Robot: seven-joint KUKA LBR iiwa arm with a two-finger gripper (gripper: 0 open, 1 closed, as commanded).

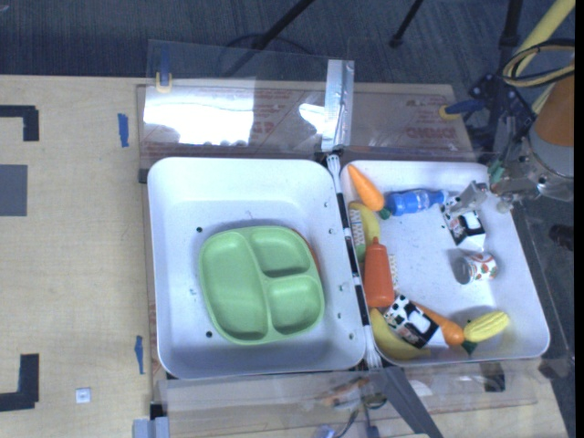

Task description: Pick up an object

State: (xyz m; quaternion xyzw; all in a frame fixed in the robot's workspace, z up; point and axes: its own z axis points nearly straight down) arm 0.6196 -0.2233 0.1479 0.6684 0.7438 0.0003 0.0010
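The right bin (525,272) holds several toys. An orange carrot (365,188) and a blue bottle (415,200) lie at its back. Along the left wall run a yellow item (359,223) and an orange bottle (377,274). At the front sit a black-and-white cow toy (407,321), a banana (391,342) and a yellow corn cob (485,326). A small cup (475,267) lies in the middle right. My gripper (488,195) hangs over the bin's back right corner, just above a small black-and-white item (465,226).
The left bin (173,199) carries a green divided plate (263,284). A clear plastic wall (237,108) stands behind both bins. Cables and stand legs (511,71) crowd the floor at the back right. Wooden bench top (64,245) stretches to the left.
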